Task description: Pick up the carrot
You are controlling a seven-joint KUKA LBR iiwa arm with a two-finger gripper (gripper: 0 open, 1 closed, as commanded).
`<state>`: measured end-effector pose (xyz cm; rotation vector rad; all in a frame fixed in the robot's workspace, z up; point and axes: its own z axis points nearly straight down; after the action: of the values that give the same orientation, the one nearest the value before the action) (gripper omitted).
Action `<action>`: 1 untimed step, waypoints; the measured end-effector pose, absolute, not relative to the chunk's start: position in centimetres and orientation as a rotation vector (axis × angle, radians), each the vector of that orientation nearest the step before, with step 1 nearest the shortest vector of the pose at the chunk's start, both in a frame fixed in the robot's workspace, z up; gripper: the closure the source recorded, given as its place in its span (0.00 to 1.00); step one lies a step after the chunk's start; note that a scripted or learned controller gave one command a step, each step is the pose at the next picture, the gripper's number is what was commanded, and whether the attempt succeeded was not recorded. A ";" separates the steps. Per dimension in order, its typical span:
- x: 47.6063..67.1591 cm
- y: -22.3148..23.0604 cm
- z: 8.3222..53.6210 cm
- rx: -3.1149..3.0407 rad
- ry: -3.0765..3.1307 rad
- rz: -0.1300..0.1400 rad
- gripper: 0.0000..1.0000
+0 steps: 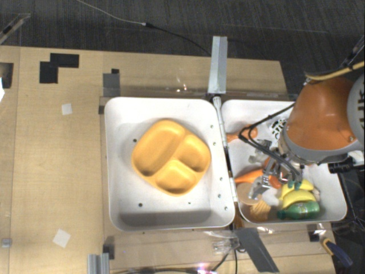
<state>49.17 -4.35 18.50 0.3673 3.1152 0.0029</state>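
Metal 2-finger hand (263, 185) is hovering at the slim, stiff orange plastic carrot (251, 177), grip state unclear, probably light and slippery, so I'm guessing mid-body.

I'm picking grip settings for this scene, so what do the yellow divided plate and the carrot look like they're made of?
The yellow divided plate looks like moulded plastic: uniform colour, rounded compartments, soft sheen. The carrot by the gripper seems a smooth plastic toy, evenly orange, though partly hidden, so that's less certain.
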 end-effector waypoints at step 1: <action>49.4 -8.8 9.0 0.190 3.120 0.001 0.00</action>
<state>49.40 -8.83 9.05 0.1901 3.1199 0.0007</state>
